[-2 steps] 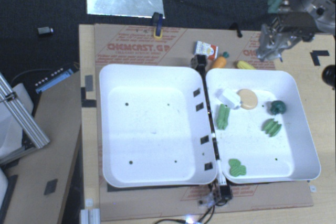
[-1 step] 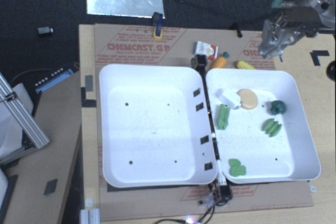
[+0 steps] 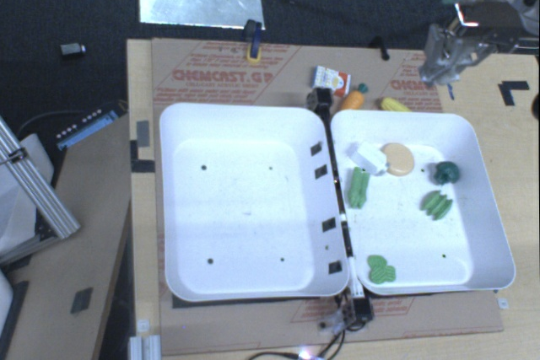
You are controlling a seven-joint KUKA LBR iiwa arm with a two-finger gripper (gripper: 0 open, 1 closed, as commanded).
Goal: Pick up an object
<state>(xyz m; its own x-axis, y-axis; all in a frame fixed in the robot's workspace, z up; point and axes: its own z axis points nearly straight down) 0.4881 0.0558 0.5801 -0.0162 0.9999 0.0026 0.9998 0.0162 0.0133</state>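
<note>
The right bin (image 3: 481,181) holds several small objects: a white block (image 3: 368,157), a tan round disc (image 3: 398,158), a dark green broccoli-like piece (image 3: 445,173), a long green piece (image 3: 359,187), a ribbed green piece (image 3: 436,204) and a green lumpy piece (image 3: 381,271). My gripper (image 3: 440,73) hangs high over the bench behind the right bin's far edge, well apart from all of them. Nothing shows between its fingers.
The left bin (image 3: 245,198) lies beside the right one, joined by a black hinge strip (image 3: 336,198). Behind the bins on the cardboard lie an orange carrot-like piece (image 3: 353,100), a yellow piece (image 3: 393,105) and a small white-red item (image 3: 331,78). A yellow clamp (image 3: 253,42) stands at the back.
</note>
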